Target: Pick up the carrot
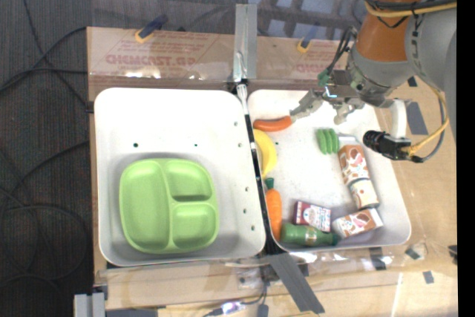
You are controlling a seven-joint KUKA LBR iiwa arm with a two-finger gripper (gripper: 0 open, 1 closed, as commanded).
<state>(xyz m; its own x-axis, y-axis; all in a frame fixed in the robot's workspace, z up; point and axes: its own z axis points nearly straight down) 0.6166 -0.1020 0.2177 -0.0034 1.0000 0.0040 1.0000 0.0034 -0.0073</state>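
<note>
The carrot [274, 210] is orange with a small green top and lies along the left wall of the right bin [391, 189], near the front. My gripper [324, 110] hangs over the back of that bin, well behind the carrot. It is open, its fingers [303, 110] spread wide with nothing between them.
Around the carrot lie a yellow banana [266, 152], a red-orange sausage-like piece [273, 124], a green bottle [308, 235], a small dark carton [312, 215], a green vegetable [326, 139], a brown bottle [357, 174] and a snack box [358, 223]. The left bin holds a green divided plate [169, 204].
</note>
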